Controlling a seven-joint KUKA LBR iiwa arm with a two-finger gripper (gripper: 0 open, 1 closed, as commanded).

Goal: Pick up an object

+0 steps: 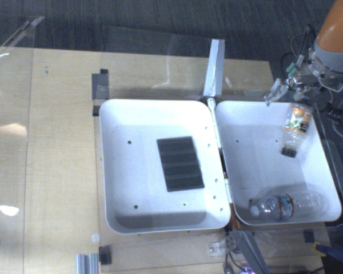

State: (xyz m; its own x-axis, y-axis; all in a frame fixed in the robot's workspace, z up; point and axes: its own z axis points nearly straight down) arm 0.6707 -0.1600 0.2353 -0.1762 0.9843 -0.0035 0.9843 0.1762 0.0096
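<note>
The claw (283,87) hangs over the right bin's (246,153) top edge. I cannot tell its state. A small bottle (295,129) lies at its five o'clock, near.

two bottles (295,129) in right bin (246,119) — dark pad (180,163) left.

I see a small clear bottle (294,129) with a dark cap, tilted cap-down, over my right bin (240,153).

bins (108,153): glossy white plastic | bottles (283,205): clear plastic | pad (180,163): matt black, ribbed | bench (46,153): pale wood
</note>
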